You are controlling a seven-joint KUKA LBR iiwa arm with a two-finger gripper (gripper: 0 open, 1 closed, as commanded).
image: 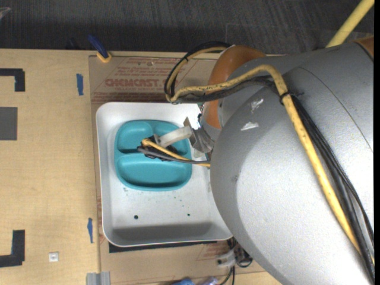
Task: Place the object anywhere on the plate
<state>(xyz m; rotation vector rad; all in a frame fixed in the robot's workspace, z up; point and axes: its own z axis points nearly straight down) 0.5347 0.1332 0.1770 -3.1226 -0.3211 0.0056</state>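
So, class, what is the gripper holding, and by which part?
Cannot be told: the gripper sits over the teal divided plastic plate, largely hidden by the grey arm.

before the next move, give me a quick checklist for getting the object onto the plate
1. plate lies inside the white bin: ok.
2. gripper is over the plate, near its right rim: ok.
3. something is gripped: cannot tell; the arm blocks the view.
4. the plate's near compartment is bare enough for a drop: ok.
5. the white bin's right side is free of obstacles: cannot tell; it lies under the arm.
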